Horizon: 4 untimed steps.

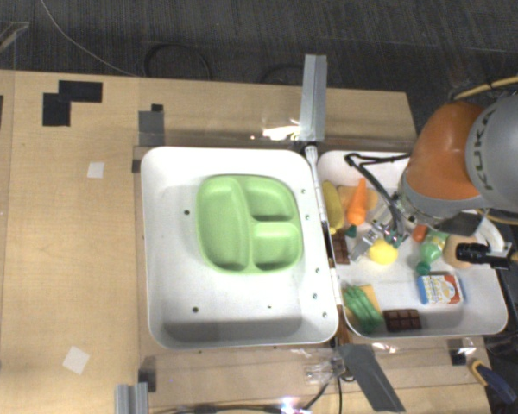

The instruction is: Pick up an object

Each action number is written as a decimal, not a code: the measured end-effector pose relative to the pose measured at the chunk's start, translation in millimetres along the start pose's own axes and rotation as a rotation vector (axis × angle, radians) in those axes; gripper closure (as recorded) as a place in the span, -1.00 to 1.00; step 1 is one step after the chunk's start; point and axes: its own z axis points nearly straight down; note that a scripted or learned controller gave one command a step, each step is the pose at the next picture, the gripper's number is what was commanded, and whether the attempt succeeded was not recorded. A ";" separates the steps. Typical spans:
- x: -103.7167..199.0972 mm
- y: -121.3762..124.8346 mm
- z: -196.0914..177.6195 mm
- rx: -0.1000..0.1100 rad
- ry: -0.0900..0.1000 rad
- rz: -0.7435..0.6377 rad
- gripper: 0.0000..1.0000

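Note:
My gripper (375, 235) is low in the right bin (492, 317), reaching in from the right under the orange-banded wrist. A small yellow lemon-like fruit (383, 254) lies just below and touching the gripper's tip. An orange carrot (356, 200) and a yellow banana-like piece (332, 203) lie just to its upper left. A green piece (432, 249) sits to the right of the gripper. The arm hides the back right part of this bin.
The left bin (168, 300) holds a green divided plate (246, 222). In the right bin's front lie a blue and white carton (438, 288), a green leafy item (360, 304), a brown chocolate bar (403, 320) and a small brown piece (339, 250).

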 end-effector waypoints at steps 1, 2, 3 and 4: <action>-1.9 4.7 -13.8 -0.010 -0.011 -0.008 1.00; 9.9 66.7 -124.9 -0.004 0.013 0.335 1.00; 2.9 136.8 -136.0 -0.003 0.014 0.250 1.00; -53.8 86.1 -93.2 0.002 0.014 0.202 1.00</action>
